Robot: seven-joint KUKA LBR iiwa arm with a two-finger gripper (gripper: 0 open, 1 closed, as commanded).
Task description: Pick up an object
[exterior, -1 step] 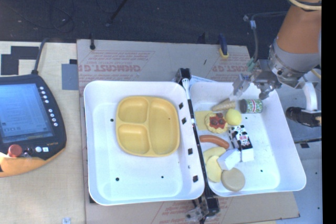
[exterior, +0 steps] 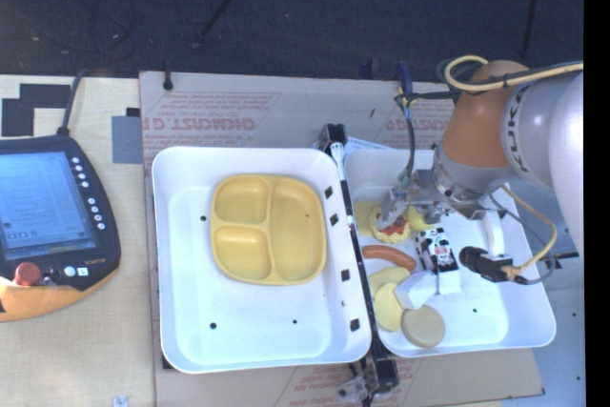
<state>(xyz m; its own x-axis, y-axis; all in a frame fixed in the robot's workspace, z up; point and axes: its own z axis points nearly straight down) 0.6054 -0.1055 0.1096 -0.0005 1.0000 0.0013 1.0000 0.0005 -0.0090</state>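
The right bin (exterior: 515,319) holds a cluster of small things on its left side. Among them are a red sausage (exterior: 389,255), pale yellow slices (exterior: 386,297), a tan round disc (exterior: 423,326), a white block (exterior: 420,291) and a small black-and-white toy (exterior: 439,249). A yellow and red piece (exterior: 391,226) lies near the bin's left wall. My gripper (exterior: 395,208) is low in this bin, right above that yellow and red piece. The arm's orange band and grey body hide the bin's far right part.
A yellow divided plate (exterior: 267,229) lies in the left bin (exterior: 181,300). A black divider rail (exterior: 351,243) runs between the bins. A control pendant (exterior: 52,214) rests on the bench at far left.
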